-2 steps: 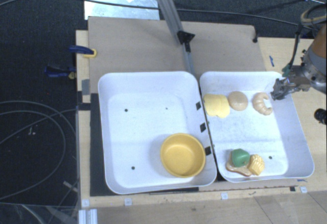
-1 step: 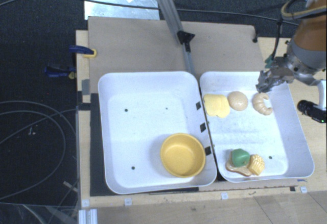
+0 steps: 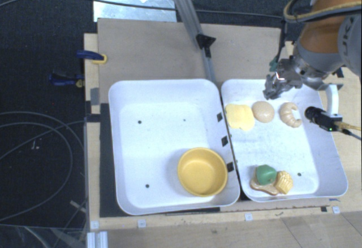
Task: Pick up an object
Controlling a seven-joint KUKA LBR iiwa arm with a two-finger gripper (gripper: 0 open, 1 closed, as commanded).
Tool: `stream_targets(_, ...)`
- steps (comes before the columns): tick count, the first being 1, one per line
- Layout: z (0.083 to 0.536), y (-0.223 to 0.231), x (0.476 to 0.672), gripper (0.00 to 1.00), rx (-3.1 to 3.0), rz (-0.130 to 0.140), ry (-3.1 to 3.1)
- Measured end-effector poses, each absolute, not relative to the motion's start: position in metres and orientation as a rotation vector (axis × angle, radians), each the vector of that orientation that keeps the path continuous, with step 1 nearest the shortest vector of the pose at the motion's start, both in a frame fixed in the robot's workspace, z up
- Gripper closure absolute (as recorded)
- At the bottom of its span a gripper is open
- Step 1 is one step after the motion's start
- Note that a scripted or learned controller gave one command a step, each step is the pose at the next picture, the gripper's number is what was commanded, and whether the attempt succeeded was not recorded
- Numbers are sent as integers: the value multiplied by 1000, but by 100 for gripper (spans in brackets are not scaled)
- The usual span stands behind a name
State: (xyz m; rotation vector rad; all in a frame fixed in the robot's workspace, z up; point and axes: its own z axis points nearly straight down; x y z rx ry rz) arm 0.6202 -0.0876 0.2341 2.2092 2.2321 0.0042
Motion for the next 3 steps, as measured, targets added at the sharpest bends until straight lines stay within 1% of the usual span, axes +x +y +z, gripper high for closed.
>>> stream_targets(1,240,-32,643,100,2208,6,2232)
stream_targets(2,249,19,654,100,2209,6,2231)
stream_targets(3,236,62,661,100,2211,4,2229)
